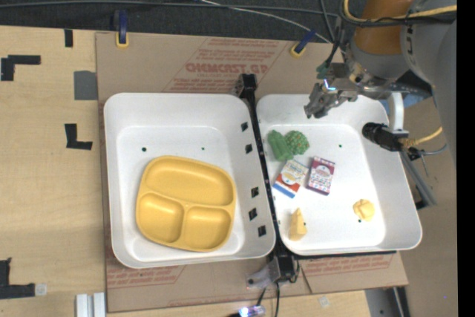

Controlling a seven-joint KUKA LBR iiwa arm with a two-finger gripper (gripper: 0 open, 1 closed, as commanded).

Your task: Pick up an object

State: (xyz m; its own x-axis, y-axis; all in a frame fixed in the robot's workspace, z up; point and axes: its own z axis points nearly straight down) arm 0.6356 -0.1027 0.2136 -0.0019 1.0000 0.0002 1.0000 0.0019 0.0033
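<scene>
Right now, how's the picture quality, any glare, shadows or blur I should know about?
Camera view: lighting is even and soft, with faint shadows under the yellow tray and the small items; the white bins look bright but keep their edges; the gripper and arm appear slightly soft; the small box print is too small to read.

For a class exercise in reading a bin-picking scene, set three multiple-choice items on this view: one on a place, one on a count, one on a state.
1. Where does the yellow divided plate lie?
A. left bin
B. right bin
C. on the cardboard

2. How many compartments does the plate have?
A. two
B. three
C. five

3. Where is the gripper?
A. pressed on the plate
B. above the right bin's far edge, touching nothing
C. clamped on the green toy

Key: 1 A, it fills the left bin. 2 B, one long, two small. 3 B, the green toy lies apart, nearer the camera.
</scene>
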